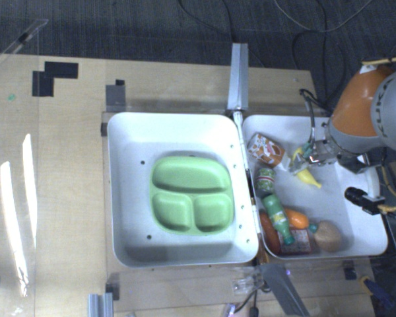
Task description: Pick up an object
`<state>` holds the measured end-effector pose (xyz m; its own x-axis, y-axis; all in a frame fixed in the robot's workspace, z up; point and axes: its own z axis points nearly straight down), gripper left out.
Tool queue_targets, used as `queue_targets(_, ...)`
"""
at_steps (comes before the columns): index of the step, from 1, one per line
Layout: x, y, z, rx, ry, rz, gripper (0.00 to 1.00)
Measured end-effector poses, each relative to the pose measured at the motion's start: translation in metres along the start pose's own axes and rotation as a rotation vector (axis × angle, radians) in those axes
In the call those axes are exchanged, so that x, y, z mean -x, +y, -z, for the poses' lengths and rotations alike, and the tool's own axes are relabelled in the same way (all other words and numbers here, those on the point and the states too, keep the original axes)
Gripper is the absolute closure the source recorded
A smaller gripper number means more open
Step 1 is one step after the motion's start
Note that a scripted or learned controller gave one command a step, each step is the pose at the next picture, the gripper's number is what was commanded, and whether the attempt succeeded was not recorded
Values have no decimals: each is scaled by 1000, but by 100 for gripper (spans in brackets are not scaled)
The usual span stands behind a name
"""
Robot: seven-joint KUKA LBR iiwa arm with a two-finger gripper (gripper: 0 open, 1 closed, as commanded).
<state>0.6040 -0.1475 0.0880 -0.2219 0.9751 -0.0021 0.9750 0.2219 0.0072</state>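
Pincer's (313,152) sitting low in the upper part of the right bin (360,211), right of centre in the frame, at the end of the grey arm (391,109) with its orange band (356,105) coming in from the right edge. Heads up: from this angle you can't tell whether it's apart or together, it's too small and cluttered there, and I can't see anything clearly clamped in it. Your pickable stuff is all in that right bin. Just below the pincer, close enough that it might be touching, lies a yellow banana-looking piece (308,176). To its left, near the bin's upper left corner, you've got a red and orange snack packet (266,149), and under that a small round green item (264,179). Further down along the bin's left wall a green bottle (276,215) lies at a slant, with something red (267,228) tucked beside it, an orange piece (297,220) to its right, and a brownish rounded lump (328,236) toward the lower middle. Over in the left bin (122,183), in the middle of the frame, a green divided tray (191,193) sits flat with three compartments. Black cables (214,8) loop across the dark floor along the top, and a few black tape marks (53,76) sit on the bench at upper left.
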Motion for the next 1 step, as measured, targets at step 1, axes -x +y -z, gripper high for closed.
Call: queue_targets(1, 5, 25, 95, 0, -1, -58, 100)
